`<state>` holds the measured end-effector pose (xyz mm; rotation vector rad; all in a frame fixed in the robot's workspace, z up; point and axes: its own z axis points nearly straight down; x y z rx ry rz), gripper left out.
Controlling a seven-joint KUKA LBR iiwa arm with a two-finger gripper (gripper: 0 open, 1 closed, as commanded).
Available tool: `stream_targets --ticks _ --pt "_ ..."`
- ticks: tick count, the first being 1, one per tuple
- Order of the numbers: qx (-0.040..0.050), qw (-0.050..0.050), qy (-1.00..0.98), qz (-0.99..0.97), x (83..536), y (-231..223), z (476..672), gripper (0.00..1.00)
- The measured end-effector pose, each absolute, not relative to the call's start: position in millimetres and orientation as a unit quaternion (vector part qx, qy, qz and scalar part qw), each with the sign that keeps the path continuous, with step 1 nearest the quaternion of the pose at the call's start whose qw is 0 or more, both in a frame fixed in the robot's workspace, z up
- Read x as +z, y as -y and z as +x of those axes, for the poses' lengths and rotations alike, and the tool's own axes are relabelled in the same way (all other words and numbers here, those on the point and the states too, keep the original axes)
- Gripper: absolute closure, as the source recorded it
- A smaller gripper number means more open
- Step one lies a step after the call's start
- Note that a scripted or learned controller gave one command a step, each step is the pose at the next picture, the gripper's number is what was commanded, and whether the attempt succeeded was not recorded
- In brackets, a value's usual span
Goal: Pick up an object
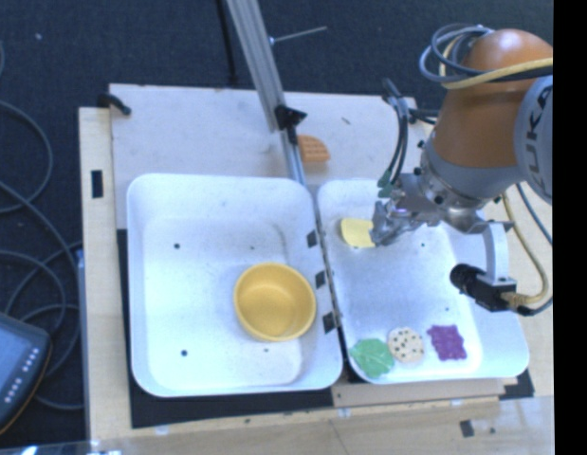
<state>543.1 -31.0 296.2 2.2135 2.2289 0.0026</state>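
Three small things sit in a row at the near edge of the right bin: one green piece, one spotted cookie, one purple piece. One yellow bowl sits in the left bin. One pale yellow piece lies at the gripper, partly hidden by it. I cannot tell whether the gripper is pinching it. One orange thing lies behind the bins, maybe bread.

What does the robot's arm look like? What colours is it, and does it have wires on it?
The arm is big and rounded, with a shiny orange band and a grey metal section below it. Grey and black cables loop over its top and run down its side. At its end sits a small dark metal tool. A black part with a yellowish cable hangs nearby.
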Motion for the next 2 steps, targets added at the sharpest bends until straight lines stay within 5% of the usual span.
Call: stream_targets --ticks 2 --pt "0.0003 -0.001 -0.71 0.704 282.9 -81.1 523.0 1.0"
